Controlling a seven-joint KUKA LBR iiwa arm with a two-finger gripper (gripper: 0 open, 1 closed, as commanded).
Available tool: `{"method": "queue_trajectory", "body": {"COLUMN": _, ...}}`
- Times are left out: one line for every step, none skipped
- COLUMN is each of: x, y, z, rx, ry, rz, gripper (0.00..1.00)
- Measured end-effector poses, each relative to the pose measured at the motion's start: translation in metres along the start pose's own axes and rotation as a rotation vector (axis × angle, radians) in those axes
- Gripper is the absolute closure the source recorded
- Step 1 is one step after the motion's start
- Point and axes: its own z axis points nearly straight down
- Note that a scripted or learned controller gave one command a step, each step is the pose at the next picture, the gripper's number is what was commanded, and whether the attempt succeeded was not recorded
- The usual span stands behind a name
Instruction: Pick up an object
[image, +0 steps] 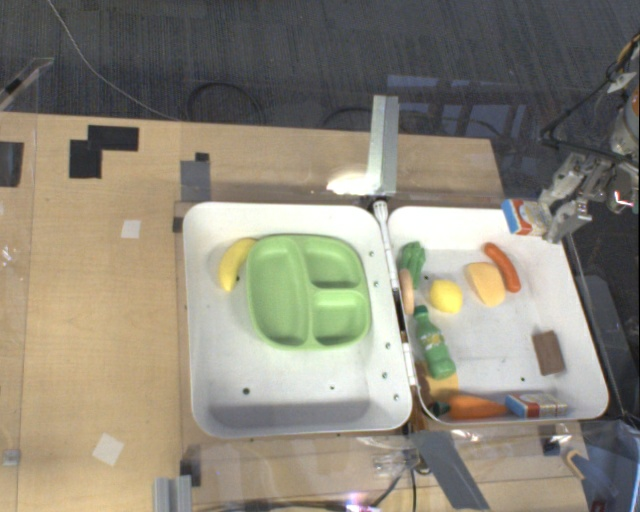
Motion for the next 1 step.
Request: {"method": "queue_trajectory", "body": {"x": 0.0602, "y": 0.043, "z": 0.1168, "rx": -0.002, "ry": 0.026, "rz": 0.193, "gripper": 1.0}}
